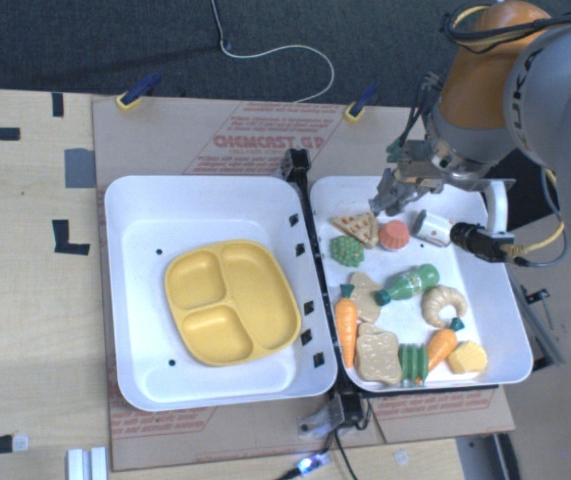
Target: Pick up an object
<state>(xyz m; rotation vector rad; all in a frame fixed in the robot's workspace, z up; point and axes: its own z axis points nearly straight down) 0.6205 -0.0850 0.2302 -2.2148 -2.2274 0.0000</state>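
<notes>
Right bin (475, 268): you have the end effector (393, 193) over its far end, the arm coming in from the right side of the view. You cannot tell from this angle whether it is set wide or narrow, and nothing shows in its grip. The candidates for picking all lie in this bin. Nearest to the end effector are a tan wedge (357, 228) and a red round piece (394, 234), side by side just on the near side of it. A green broccoli piece (346, 251) sits just beside the wedge, close to the bin's left wall. Mid-bin, a green bottle (410, 283) lies on its side, with a croissant (443, 305) near it toward the right wall. At the near end, a carrot (346, 328) runs along the left wall, touching a bread slice (377, 353); then come green pods (412, 361), a second carrot (441, 346) and a yellow block (468, 358), packed close together. Left bin (145, 268): a yellow divided plate (230, 301) lies flat in the middle. Both bins rest on a cardboard sheet (265, 138) on the table (25, 268).
</notes>
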